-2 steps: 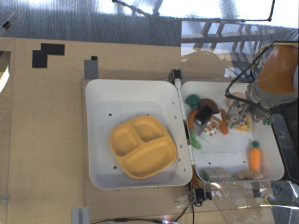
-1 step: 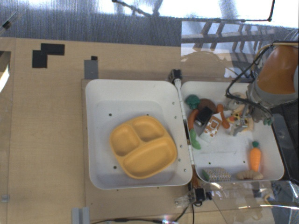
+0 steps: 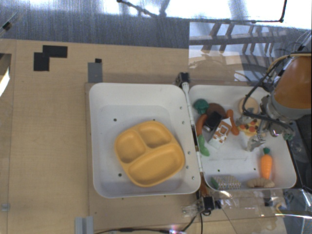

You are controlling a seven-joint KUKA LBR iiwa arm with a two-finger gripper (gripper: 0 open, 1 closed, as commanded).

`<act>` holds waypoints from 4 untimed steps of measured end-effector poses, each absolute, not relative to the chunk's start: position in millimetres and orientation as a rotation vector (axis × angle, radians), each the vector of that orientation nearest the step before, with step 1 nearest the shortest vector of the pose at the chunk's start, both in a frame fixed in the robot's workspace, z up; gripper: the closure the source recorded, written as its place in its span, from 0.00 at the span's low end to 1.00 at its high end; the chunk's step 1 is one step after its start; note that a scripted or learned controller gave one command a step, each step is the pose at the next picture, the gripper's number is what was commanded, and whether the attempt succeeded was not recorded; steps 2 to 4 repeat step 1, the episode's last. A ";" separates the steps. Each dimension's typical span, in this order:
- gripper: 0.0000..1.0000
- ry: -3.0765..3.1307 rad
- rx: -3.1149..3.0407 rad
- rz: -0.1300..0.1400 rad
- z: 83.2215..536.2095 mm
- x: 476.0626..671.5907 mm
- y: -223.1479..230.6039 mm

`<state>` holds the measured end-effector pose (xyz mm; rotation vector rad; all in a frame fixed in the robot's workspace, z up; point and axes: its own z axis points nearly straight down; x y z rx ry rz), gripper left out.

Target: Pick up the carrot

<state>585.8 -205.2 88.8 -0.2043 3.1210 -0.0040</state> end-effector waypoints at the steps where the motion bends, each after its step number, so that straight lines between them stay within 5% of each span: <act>1: 0.00 3.103 -0.385 -0.007 89.5 528.3 -205.9; 4: 0.00 3.103 -0.385 -0.007 89.5 528.3 -205.9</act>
